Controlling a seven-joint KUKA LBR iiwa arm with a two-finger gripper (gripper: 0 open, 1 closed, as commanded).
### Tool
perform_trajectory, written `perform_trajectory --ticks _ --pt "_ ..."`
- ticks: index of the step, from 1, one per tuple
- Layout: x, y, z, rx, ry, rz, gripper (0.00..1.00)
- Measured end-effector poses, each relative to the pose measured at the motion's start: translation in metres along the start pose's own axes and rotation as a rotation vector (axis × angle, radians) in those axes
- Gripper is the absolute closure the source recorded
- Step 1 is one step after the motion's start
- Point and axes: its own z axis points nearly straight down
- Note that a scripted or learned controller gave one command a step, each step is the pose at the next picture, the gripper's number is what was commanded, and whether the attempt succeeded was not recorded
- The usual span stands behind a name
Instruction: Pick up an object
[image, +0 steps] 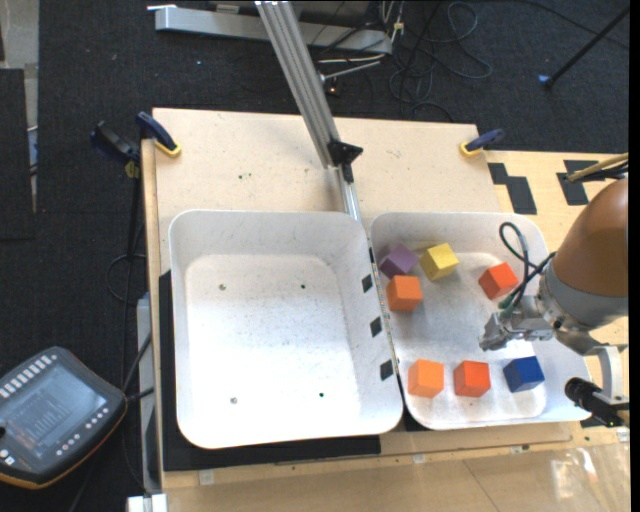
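Seven small cubes lie in the right-hand bin: four orange ones, at and, plus one purple cube, one yellow cube and one blue cube. There are two shallow white bins in all, the other being the left-hand bin, both resting on the one table. Two blue-and-yellow clamps grip the table's far edge, one at upper left and one at upper right.

Arm enters from right edge, orange band uppermost, grey wrist angled down-left; gripper low inside right bin, near its front-right corner.
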Motion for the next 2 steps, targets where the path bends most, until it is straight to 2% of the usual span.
perform_trajectory --ticks 2 --pt "0.003 0.008 -0.116 -0.005 -0.002 -0.003 1.00"
